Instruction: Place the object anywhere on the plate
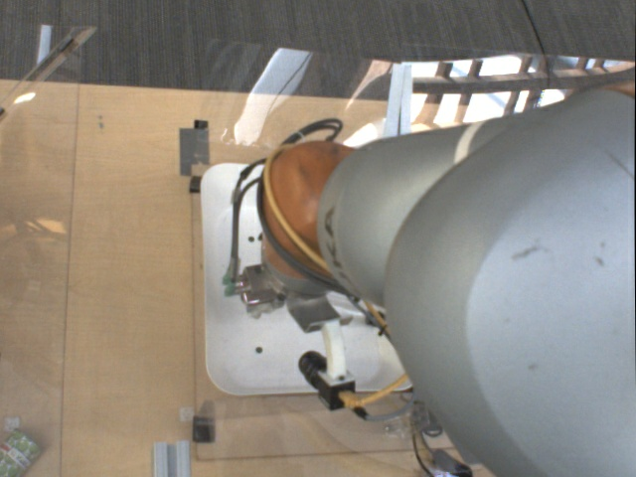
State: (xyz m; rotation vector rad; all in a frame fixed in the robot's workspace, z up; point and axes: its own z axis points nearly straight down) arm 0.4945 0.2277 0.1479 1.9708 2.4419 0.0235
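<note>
The grey arm [477,296] reaches in from the right and covers most of a white bin [224,351]. Its orange wrist band [298,202] hangs over the middle of the bin. Below the band, the gripper [260,291] points down into the bin; from here I see its grey mount with a small green connector. The wrist hides its fingers and whatever lies under them. A white bracket and a black connector with a yellow cable [328,371] stick out near the bin's front edge. The visible strip of bin floor on the left is bare white with a few tiny dark specks.
Black clamps sit at the bin's far left corner [197,149] and near left corner [203,427]. Wooden bench top [99,266] stretches to the left. A small green-and-white packet [14,451] lies at the bottom left corner. Dark carpet runs along the back.
</note>
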